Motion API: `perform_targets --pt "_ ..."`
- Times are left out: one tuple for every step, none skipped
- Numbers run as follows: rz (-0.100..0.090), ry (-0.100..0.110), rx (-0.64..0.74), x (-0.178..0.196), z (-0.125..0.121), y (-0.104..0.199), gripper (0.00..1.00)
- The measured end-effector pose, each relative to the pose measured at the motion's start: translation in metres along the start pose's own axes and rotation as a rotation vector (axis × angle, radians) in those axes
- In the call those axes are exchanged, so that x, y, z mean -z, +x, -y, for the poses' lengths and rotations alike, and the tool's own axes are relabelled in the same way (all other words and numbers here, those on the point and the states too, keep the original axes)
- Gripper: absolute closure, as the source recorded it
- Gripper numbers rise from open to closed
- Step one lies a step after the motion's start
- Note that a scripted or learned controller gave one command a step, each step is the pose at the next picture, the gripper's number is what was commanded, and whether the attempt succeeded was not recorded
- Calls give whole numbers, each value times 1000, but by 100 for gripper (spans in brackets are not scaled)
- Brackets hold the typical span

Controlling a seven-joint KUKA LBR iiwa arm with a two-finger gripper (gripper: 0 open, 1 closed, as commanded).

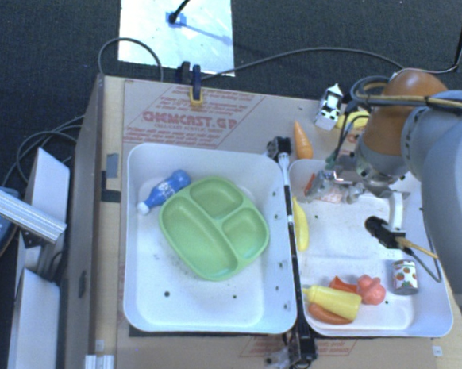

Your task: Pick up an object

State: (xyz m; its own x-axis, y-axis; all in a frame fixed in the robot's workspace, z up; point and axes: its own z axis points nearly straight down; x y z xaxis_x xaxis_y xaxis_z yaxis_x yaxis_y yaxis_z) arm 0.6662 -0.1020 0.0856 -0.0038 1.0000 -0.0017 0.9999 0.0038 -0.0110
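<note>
The gripper [332, 185] hangs at the far end of the right white bin [436, 315], jaws unreadable, near the light, slick yellow plastic banana [299, 225] lying along its left wall, best pinched mid-length

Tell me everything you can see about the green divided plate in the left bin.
The green divided plate is pale lime, apparently smooth plastic, with a rounded outline and raised ridges splitting it into three compartments: one long section and two smaller ones. All three look bare. It lies face up, turned diagonally, near the middle of the left bin. A blue and white bottle lies at its upper-left edge, seemingly touching the rim.
</note>
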Motion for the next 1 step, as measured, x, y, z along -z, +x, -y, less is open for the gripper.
perform_targets --pt "2 2 0 -1 0 4 0"
